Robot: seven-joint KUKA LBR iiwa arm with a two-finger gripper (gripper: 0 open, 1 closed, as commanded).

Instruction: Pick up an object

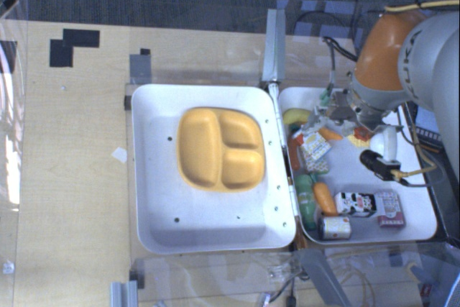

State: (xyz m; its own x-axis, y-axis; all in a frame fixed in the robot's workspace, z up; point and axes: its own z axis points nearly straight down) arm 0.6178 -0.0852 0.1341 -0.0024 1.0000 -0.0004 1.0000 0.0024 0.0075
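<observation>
The silver can (335,227) lies nearest, against the near rim of the right bin (420,198), toward its lower left corner. Just behind it a black-and-white carton (356,203) lies flat, with a small reddish box (389,208) beside it on the right, close to the near rim. An orange carrot (324,198) touches the carton's left end, and a green object (305,192) is pressed along the bin's left wall. Farther up, a printed packet (314,148) sits near the same wall, with a small orange piece (330,133) just beyond it and a yellow fruit (295,116) in the far left corner. So the things crowd the left wall and near edge, and the bin's right side has bare floor.

The pincer (334,111) hangs over the far left part of this bin, close above the packet and orange piece. I cannot tell how far open it is or whether it has hold of anything.

In the left bin (147,176) a yellow divided tray (219,149) sits centrally, with white floor all round and the widest margin on the near side. Pale desk (72,169) stretches left.
</observation>
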